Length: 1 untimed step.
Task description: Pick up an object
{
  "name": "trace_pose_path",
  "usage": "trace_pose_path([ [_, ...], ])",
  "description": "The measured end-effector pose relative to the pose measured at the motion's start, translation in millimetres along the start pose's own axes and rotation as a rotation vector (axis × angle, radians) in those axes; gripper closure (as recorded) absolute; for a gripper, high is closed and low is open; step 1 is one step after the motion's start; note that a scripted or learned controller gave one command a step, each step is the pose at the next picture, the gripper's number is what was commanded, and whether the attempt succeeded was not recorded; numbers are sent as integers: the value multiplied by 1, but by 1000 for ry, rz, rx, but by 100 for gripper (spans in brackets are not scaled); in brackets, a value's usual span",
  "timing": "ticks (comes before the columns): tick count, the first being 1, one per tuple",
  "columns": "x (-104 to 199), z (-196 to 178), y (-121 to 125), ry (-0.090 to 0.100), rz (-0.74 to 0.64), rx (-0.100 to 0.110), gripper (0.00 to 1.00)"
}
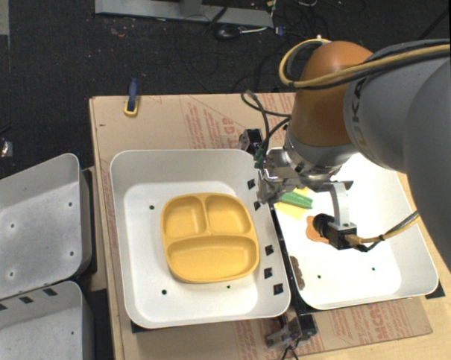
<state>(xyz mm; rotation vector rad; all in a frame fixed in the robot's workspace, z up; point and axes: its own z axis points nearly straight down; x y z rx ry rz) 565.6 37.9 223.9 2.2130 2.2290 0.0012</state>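
Dark speckled floor — cardboard-topped bench.

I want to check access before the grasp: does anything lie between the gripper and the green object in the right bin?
Nothing visible does. The gripper hangs just above the green object in the right bin; an orange piece lies beside it.

I see harsh glare washing out the right bin beside the arm; the floor beyond stays dim, focus fairly sharp
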Motion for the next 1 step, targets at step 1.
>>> trace_pose_path([
  [1,47,-12,13,1,0,-2,100],
])
